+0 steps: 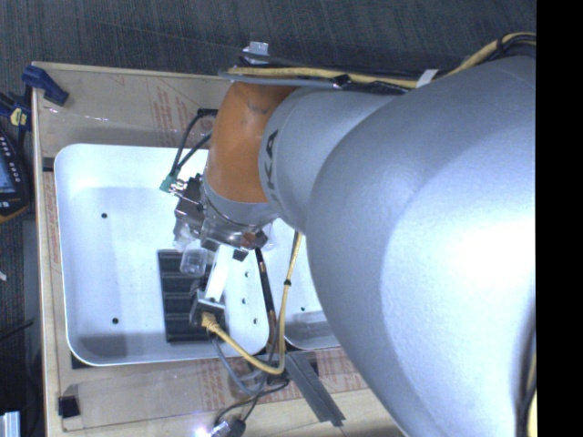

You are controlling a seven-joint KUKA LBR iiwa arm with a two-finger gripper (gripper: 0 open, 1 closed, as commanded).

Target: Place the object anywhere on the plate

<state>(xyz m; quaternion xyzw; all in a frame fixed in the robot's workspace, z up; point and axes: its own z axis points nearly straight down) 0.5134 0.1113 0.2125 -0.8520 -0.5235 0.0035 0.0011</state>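
A dark, ribbed rectangular object (179, 300) lies flat in the left bin (100, 244), near its front right corner. My gripper (195, 260) hangs right over the far end of this object, at or just above its top edge. The wrist and its cables cover the object's right side. I cannot make out a plate; the arm hides most of the right bin.
The grey arm with its orange band (239, 153) fills the right half of the view and covers the right bin, of which a front corner (305, 337) peeks out. Yellow and black cables (255, 353) dangle by the bins' divide. Blue clamps (41, 85) sit on the bench's left edge.
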